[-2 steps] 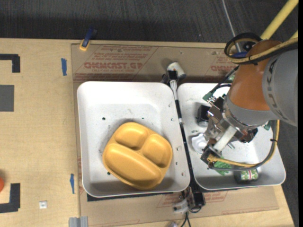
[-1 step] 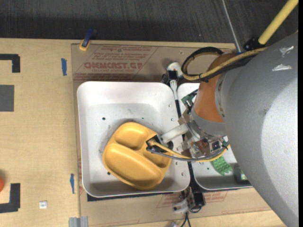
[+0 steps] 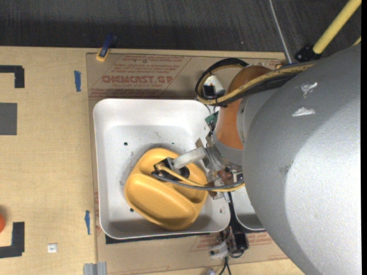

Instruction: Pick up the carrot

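Yellow and rounded, a large moulded object [image 3: 166, 202] is lying in the left bin [image 3: 109, 153], taking up its near half, and the gripper [image 3: 172, 171] is pressing down on its upper side, with dark parts lying against the yellow surface. The grey arm [image 3: 304, 153] is reaching in over the right bin [image 3: 249, 219], and how wide the gripper is standing cannot be told. A small orange-red scrap [image 3: 2, 223] is showing on the bench [image 3: 46, 153], cut off by the left edge and well apart from the gripper; whether it is the carrot cannot be told
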Controlling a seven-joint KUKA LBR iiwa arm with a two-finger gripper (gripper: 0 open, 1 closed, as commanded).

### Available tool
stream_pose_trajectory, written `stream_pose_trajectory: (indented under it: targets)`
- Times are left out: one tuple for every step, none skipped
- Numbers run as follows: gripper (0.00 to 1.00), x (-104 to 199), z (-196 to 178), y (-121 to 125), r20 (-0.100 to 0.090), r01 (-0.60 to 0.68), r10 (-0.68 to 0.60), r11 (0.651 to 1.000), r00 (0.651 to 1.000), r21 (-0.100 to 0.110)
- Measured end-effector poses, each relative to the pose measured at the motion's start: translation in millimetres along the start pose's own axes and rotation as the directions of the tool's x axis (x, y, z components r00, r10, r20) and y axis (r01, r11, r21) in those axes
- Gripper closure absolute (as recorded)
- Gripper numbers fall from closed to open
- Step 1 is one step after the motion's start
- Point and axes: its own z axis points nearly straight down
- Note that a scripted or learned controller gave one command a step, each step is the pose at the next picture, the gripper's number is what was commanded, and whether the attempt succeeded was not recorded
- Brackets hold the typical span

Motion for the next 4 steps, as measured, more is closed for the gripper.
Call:
stream_pose_trajectory:
  targets:
    - [1.0, 58.9, -67.9, 28.5, -0.002, -0.062, 0.062, 0.998, 0.998, -0.001]
    - [1.0, 52.4, -75.8, 105.5, 0.001, 0.006, -0.006, 1.0, 1.0, 0.0]
    - [1.0, 22.3, -76.7, 178.6, 0.003, -0.007, 0.007, 1.0, 1.0, 0.003]
    - [1.0, -35.7, -31.0, 132.1, 0.003, 0.072, -0.072, 0.997, 0.997, 0.003]
